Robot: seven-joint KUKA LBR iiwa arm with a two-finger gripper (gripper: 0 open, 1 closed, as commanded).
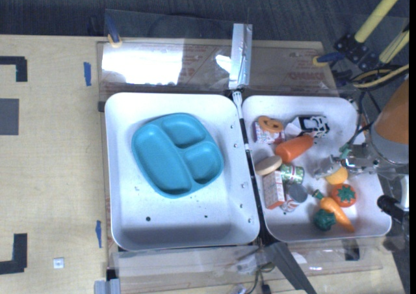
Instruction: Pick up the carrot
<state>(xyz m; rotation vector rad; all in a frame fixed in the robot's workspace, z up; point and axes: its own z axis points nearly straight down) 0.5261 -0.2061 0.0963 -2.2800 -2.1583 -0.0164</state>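
One carrot point(294, 147), one blue tray point(177, 153), two bins; tool point(344, 158) state unclear.

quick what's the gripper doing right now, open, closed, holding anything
Gripper: cannot be told; it sits in the right white bin, beside the orange carrot.

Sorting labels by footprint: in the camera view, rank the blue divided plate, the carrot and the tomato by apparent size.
1. Blue divided plate, by far the largest.
2. Carrot.
3. Tomato, smallest, though its lower edge is partly overlapped by neighbouring toys.
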